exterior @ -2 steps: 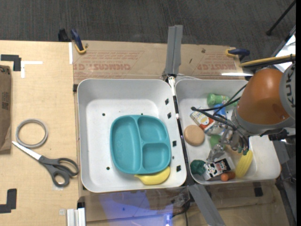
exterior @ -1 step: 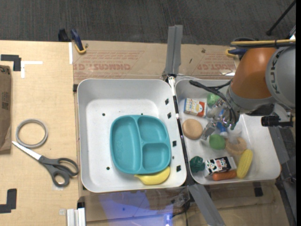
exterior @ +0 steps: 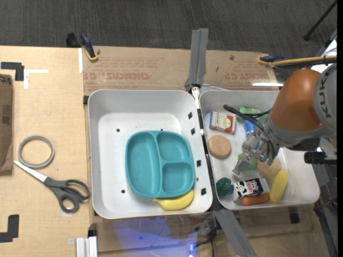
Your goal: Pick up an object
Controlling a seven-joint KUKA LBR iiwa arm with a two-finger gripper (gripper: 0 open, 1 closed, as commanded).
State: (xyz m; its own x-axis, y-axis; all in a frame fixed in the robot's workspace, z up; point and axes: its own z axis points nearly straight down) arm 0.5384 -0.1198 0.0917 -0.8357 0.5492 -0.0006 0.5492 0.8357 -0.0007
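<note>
Gripper [exterior: 247, 162] sits low in the right bin [exterior: 300, 199], over its middle; finger spread cannot be told, and nothing visibly sits between the fingers. Objects around it: tan round piece [exterior: 219, 146] just left, corn cob [exterior: 278, 185] near the front right corner, small black-and-white carton [exterior: 250, 187] and red item [exterior: 254, 199] along the front wall, dark green piece [exterior: 224, 186] at the front left, orange-and-white box [exterior: 222, 121] towards the back; print unreadable. Arm hides the bin's right part. Left bin [exterior: 102, 143] holds a teal divided plate [exterior: 159, 164] partly covering a banana [exterior: 176, 201]. Scissors [exterior: 53, 186] and tape roll [exterior: 36, 151] lie on the worktop's left side.
</note>
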